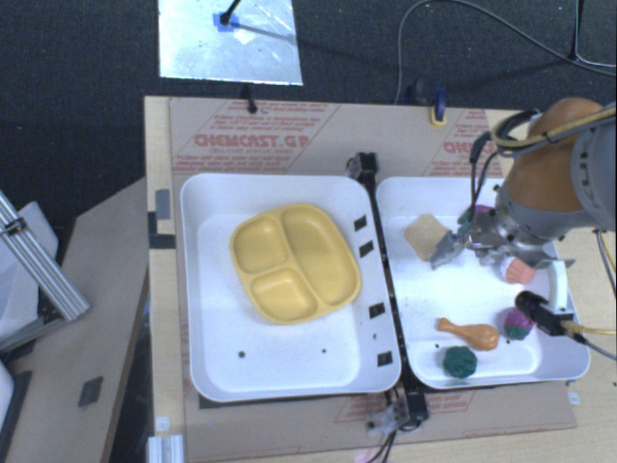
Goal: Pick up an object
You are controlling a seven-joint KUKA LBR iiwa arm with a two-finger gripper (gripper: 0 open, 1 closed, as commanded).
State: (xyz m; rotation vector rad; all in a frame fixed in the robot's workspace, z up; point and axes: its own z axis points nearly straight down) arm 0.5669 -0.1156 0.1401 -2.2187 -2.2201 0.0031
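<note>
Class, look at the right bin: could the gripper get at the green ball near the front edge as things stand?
Probably yes. The green ball lies in the open in the right bin, apart from the orange gourd-shaped toy; nothing lies between it and the gripper.

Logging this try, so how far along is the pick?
Done: the gripper has reached into the right white bin, beside the pale tan block. In hand: nothing visibly between its fingers. Left: grasp and lift; the orange gourd-shaped toy, green ball and purple piece lie untouched.
</note>
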